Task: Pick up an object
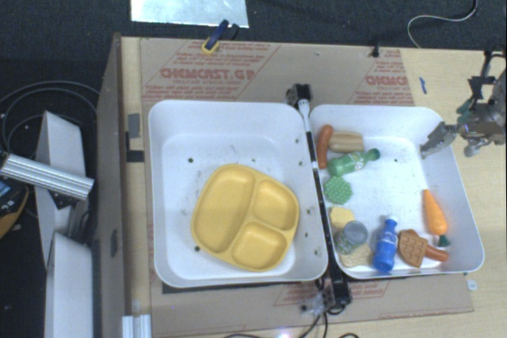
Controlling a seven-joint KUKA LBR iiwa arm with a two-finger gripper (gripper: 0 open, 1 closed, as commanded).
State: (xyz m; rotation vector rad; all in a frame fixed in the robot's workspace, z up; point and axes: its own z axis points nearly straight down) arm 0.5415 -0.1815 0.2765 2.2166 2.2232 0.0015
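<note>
At the right edge of the frame, a little above the middle, the robot's hand (444, 137) reaches in over the upper right rim of the right bin (467, 225). One dark finger slants down and to the left above the bin's rim; the view here is small and blurred, so I cannot tell how the hand is set, and nothing can be made out in it.

The right bin holds the small toys. Nearest the hand, along the bin's right side, lies an orange carrot (433, 212), pointing up and down. Near the bin's upper left are a sausage (324, 145), a tan bread roll (345, 142) and a green bottle (352, 163) lying on its side. A blue bottle (385, 243) lies along the lower edge.

The left bin (170, 170) holds a yellow divided plate (245, 216) with three compartments. Both bins sit on a brown tabletop (238, 71).
</note>
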